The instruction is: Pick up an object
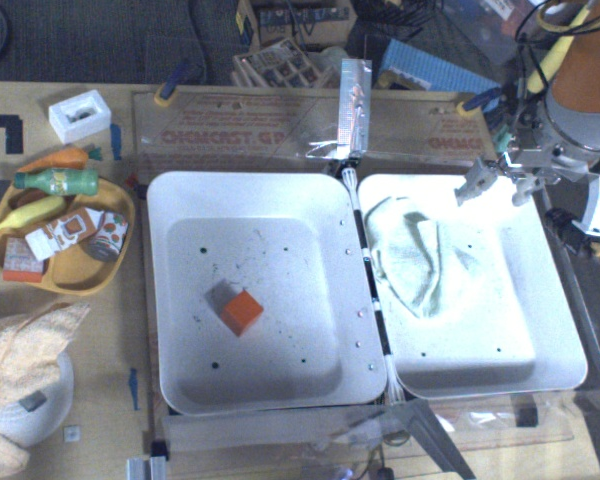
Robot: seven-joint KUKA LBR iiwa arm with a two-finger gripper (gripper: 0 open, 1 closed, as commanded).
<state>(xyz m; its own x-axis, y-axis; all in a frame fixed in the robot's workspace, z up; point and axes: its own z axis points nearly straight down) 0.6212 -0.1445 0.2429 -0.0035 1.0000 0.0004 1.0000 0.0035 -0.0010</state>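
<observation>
White plastic makes up both shallow bins on the tabletop: the left bin (180, 208) and the right bin (540, 308), touching along their inner rims. One small orange cube-shaped block (244, 312) lies in the left bin, a little left of its centre and toward the near edge, with open floor on every side of it. One crumpled pale green-white cloth (412, 258) lies in the right bin, bunched against its left rim and reaching toward the far-left corner; the right half of that bin's floor is bare. The grey arm with its orange band (585, 73) comes in at the upper right, wrist tilted downward, and its two-finger jaws (498, 184) hang over the far-right corner of the right bin, spread apart with nothing between them. They are well apart from the block and near the cloth.
</observation>
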